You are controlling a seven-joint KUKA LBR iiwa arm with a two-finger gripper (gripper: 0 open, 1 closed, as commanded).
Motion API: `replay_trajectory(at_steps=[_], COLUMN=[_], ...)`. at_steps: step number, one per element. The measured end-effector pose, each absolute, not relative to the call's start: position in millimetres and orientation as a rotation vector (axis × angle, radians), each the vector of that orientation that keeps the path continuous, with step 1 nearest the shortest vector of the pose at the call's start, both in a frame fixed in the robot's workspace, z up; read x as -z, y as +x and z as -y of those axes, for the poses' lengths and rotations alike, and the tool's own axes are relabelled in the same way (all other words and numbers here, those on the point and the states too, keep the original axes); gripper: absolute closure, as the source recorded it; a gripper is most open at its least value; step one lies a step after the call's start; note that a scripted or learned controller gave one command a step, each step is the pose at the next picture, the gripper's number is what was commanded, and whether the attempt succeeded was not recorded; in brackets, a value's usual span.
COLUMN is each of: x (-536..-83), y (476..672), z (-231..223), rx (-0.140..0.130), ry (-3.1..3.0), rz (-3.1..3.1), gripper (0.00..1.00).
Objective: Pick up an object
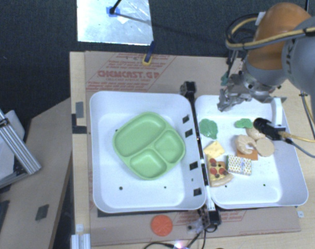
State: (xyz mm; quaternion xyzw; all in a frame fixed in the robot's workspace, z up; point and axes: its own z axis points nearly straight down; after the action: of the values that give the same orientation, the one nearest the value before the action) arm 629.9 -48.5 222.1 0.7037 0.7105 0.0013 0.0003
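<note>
I hang over the back of the right bin (289, 188), my gripper (227, 104) low near the far wall; from this angle I cannot tell how my jaws stand, and nothing shows between them. The toy food lies in a loose cluster ahead of me: a green leafy piece (208, 128) by the divider, a smaller green bit (244, 123), a doughnut (245, 145) touching a round biscuit (265, 147), a yellow cheese wedge (214, 150), a pizza slice (219, 172) and a patterned square (239, 165). The left bin (103, 191) holds a green sectioned plate (148, 145). I judge the leafy piece the best pick: it sits apart, looks light and probably stiff plastic, and I would pinch it across its narrow width. The pizza slice lies flat, so it would likely slip.
</note>
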Motion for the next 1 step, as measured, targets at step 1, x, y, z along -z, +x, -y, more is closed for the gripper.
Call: replay_trajectory(at_steps=[1], x=[-215.6], y=[638.4], z=[-4.6], rx=[-0.005], ry=[2.210], rz=[-2.233], gripper=[1.00])
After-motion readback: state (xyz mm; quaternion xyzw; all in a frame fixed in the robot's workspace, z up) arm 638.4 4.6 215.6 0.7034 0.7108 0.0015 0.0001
